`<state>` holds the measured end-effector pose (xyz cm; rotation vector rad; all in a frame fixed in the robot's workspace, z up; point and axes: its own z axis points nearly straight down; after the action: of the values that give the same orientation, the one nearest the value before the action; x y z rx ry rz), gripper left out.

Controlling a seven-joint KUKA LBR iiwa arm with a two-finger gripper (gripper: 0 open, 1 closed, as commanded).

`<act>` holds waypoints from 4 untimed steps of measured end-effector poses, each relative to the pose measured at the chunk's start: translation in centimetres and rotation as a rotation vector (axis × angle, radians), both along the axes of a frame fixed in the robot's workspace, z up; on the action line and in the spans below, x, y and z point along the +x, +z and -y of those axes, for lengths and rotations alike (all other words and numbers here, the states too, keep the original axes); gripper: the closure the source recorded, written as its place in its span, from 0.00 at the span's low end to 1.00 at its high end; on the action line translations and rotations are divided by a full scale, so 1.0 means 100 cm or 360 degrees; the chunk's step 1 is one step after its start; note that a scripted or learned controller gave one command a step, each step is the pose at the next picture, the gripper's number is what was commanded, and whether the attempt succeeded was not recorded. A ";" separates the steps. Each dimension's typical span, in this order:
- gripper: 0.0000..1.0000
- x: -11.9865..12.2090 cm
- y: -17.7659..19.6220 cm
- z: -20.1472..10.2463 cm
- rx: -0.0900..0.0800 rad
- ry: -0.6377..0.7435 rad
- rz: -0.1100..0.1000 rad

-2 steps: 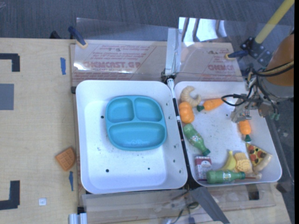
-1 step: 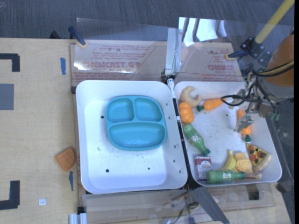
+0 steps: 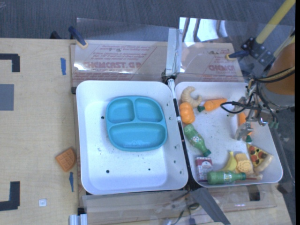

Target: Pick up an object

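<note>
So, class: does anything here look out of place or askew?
Yes. A waffle-like toy lies on the bench, left of the left bin, apart from the other toys in the right bin. Two green bottles lie on their sides there.

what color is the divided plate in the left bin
Light blue; the divided plate shows plainly in the camera view.

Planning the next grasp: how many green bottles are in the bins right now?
2. One green bottle lies tilted at the right bin's left side, below the orange fruit. The other green bottle lies flat along its front edge. More could be hidden under the gripper.
</note>
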<state>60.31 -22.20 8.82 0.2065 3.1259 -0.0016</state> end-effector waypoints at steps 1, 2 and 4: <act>1.00 0.005 0.015 0.000 -0.0008 0.0004 0.0023; 0.00 0.004 0.014 -0.001 -0.0007 0.0004 0.0020; 1.00 0.009 0.015 0.000 -0.0008 -0.0060 0.0026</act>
<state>61.16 -22.24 10.33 0.2636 3.1047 -0.0081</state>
